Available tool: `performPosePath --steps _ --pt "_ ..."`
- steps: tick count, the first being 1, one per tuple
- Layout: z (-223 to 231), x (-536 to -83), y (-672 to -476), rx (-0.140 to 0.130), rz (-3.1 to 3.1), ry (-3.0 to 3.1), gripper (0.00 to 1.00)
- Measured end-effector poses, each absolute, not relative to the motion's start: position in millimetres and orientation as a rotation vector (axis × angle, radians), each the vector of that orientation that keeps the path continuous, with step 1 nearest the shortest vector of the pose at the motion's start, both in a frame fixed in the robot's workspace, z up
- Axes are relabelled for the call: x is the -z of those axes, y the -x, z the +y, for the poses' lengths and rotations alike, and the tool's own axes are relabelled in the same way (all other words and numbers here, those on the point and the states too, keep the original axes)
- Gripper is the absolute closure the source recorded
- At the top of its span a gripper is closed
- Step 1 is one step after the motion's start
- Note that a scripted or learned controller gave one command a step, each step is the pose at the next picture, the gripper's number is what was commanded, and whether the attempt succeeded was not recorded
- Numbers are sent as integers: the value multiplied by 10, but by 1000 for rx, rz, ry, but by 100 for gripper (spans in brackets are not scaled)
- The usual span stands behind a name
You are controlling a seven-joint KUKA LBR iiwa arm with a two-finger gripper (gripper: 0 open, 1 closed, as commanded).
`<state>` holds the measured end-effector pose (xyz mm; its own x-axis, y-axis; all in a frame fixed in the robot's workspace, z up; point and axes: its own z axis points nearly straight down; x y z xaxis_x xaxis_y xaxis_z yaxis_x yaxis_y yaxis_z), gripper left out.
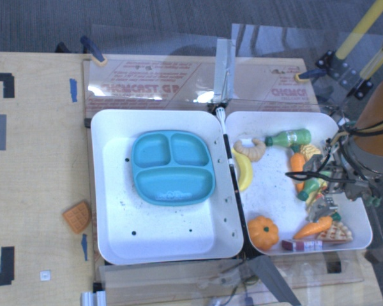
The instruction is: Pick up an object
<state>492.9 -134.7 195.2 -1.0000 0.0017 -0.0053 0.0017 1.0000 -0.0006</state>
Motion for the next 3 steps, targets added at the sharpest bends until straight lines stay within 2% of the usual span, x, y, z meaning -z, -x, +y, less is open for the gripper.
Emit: performPosePath --steps 1,2,3 --pt "-1622 -938 -5412 3 3126 212 0" --pt "-1755 -890 -5824 5 3118 270 0" --pt "-1745 -1035 -5867 12 3103 272 100"
